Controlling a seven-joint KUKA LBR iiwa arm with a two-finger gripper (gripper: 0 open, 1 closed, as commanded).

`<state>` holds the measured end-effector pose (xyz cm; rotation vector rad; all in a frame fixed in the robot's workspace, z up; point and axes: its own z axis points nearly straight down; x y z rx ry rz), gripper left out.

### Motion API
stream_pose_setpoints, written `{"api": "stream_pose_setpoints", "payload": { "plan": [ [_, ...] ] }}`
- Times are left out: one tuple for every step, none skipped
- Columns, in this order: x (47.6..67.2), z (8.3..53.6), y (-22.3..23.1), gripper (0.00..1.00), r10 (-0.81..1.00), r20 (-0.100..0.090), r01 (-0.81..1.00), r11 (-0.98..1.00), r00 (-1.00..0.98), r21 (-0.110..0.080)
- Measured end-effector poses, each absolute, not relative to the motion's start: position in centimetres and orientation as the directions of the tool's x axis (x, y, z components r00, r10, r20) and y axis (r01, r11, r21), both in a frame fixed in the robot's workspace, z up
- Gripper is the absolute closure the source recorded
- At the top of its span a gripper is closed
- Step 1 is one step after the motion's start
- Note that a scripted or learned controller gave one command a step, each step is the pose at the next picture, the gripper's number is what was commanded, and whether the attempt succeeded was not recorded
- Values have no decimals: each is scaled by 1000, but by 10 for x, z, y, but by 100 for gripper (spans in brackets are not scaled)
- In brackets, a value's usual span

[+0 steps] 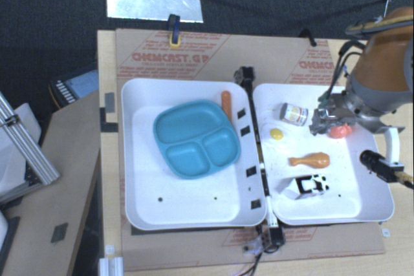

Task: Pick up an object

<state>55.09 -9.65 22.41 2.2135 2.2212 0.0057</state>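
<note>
Dark carpet surrounds the desk (107, 74), whose cardboard sheet carries two shallow white bins side by side. From the overhead camera, the left bin (139, 203) holds a blue divided plate (196, 139) and an orange carrot-like stick (226, 103) at its far right edge. The right bin (375, 203) holds a small jar (294, 114) lying on its side, a yellow piece (277, 134), a toy drumstick (310, 160), a black-and-white toy (309, 186) at the near side and a pink object (341, 130) towards the far right. The tool (321, 121) sits low in the right bin, just left of the pink object and right of the jar; I cannot tell how it is set. Nothing is visibly lifted, so this looks like the approach or grasp step. The next move calls for closing on one object, probably the pink one, then rising straight up.
</note>
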Motion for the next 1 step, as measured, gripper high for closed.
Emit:
{"api": "stream_pose_setpoints", "payload": {
  "plan": [
    [548,286,-92,100,1000,-1,1000,5,-5,8]
  ]
}}
